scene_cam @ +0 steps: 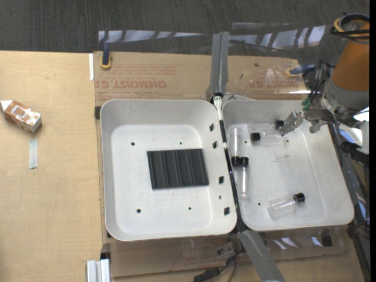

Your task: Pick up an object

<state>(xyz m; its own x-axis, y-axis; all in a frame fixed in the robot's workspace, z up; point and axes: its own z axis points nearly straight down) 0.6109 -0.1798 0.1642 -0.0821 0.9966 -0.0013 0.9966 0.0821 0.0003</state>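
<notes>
Right bin (329,216) holds several clear plastic tubes with black caps: one lying near the front (286,204), cap toward the right; two more along the left wall, one upright-ish in the frame (234,141) and one below it (241,178) with a black cap at its upper end; another tube (265,136) near the back, its clear body faint against the white floor and hard to trace. Glare and transparency blur where each tube ends. Gripper (286,125) sits over the back right part of this bin, just beside the back tube; whether it touches it cannot be told, and the state of the jaws cannot be made out, nor anything between them. Arm (352,69) enters from the right, orange band visible, upper part cut off by the frame edge, with cables hanging by the wrist. Left bin (117,216) carries a dark ribbed rectangular tray (177,168) at its centre. Both bins rest on a brown cardboard sheet (147,78) with reversed red lettering. To the left, a wooden benchtop (53,216) with a small orange-and-white box (22,116) and a thin pale strip (33,155). Dark carpet (117,10) beyond.
</notes>
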